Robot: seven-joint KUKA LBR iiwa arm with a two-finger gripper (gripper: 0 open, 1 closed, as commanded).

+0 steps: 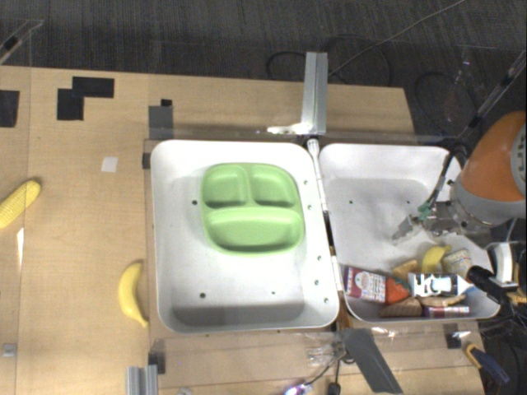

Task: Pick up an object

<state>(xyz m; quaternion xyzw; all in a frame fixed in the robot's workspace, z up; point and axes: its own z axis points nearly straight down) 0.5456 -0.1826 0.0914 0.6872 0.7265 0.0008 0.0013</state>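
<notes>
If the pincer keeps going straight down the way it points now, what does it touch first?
Most likely bare floor of the right white bin: the pincer hangs just up-left of the pile, near the yellow banana-shaped toy. Depth is hard to judge.

No text, brand, number or sign is legible. The red-and-white carton (365, 285) at the near edge of the right bin (370, 179) carries printing too small to read. The white-and-black package (434, 285) beside it bears dark markings, likewise unreadable.
</notes>
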